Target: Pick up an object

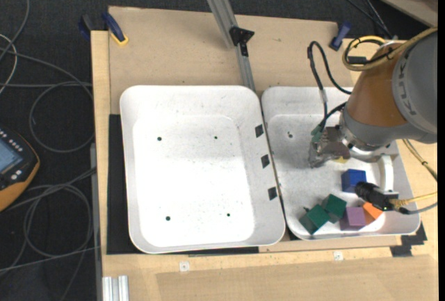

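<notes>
The gripper [321, 151] is hovering over the right bin [292, 119], finger state unclear, needing to descend toward the blue block [353, 179].

My arm [396, 94] reaches in from the right, grey, orange band above the wrist, bent downward. My gripper [318, 156] hangs low at the arm's left end, pointing down, dark and partly blurred.

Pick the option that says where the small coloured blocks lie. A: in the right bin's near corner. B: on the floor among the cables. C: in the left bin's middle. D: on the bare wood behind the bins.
A: the green blocks, blue block, purple block and orange block cluster in the near corner of the right bin, close to the gripper.
</notes>
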### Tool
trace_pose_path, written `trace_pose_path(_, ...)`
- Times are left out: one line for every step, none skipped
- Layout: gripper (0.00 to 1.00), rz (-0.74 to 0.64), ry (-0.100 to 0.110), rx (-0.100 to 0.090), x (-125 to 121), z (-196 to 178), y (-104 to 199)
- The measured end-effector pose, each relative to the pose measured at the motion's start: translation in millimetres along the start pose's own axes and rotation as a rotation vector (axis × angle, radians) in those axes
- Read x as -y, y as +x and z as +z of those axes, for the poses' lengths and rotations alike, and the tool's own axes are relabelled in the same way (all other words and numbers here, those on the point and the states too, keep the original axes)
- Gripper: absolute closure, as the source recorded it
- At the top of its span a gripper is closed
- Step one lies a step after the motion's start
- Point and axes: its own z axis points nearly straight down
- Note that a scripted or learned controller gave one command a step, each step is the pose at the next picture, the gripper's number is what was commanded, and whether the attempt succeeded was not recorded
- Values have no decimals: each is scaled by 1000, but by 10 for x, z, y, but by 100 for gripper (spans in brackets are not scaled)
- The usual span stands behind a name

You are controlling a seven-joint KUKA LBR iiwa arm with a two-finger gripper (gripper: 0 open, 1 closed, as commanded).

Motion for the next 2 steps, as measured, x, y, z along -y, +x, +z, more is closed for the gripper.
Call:
trace_pose_path(100,-1,-5,2,82,-539,26)
trace_pose_path(100,-2,-7,3,61,-1081,27)
